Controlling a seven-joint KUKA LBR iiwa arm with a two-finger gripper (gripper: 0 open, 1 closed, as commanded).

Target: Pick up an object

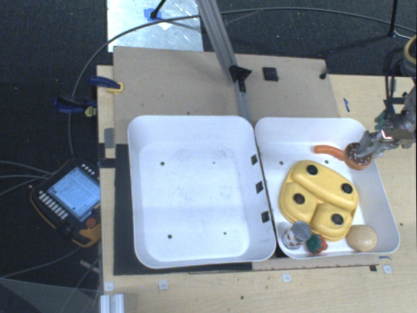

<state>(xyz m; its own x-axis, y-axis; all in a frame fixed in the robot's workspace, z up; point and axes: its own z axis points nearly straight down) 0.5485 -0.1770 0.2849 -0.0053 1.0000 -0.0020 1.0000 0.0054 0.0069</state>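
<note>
Two white bins sit side by side. Nothing lies on the floor of the left bin (192, 188). The right bin (287, 135) holds a big yellow toy (319, 197) with dark spots, a small grey-and-green clutter (303, 235) at its near edge and a tan ball (361, 237) in the near right corner. At the far right rim lies an orange curved piece (335, 152), long axis running left to right, its right end directly under the gripper (362, 150). Whether the jaws are apart or together cannot be told. That piece looks the nearest target.
</note>
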